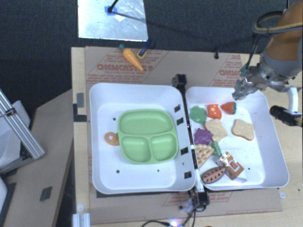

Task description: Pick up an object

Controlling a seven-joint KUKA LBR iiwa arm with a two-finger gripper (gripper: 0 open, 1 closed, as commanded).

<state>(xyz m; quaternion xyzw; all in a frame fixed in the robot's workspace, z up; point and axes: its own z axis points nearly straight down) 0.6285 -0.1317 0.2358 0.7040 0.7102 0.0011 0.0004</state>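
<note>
Toy food is what's up for grabs, and nearly all of it sits in the right bin (272, 145). Going roughly top to bottom in there: a green leafy piece (198, 113) by the divider, a red-orange pepper-looking piece (214, 111) just beside it, and a small red tomato-ish piece (228, 108) a bit further right. Below those there's a tan bread slice (216, 129), a second bread slice (243, 129) off on its own to the right, and a purple piece (203, 136) touching the first slice. Then a waffle-patterned wedge (203, 153) against the divider, a small green bit (216, 148) next to it, a brown and white block (230, 165), and a dark reddish oval (213, 175) near the front edge.

Left bin (102, 126) holds a green divided tray (146, 135) with three compartments, nothing visible in any of them. A little orange pretzel-shaped ring (111, 139) lies on the bin floor just left of the tray, touching or nearly touching its rim.

Outside the bins, a toy carrot (132, 58) lies on the cardboard on the tabletop behind the left bin.

Gripper (239, 91) hangs over the back right part of the right bin, near the tomato piece. Can't tell if the fingers are apart or together, too blurry and small. Nothing visibly held.
</note>
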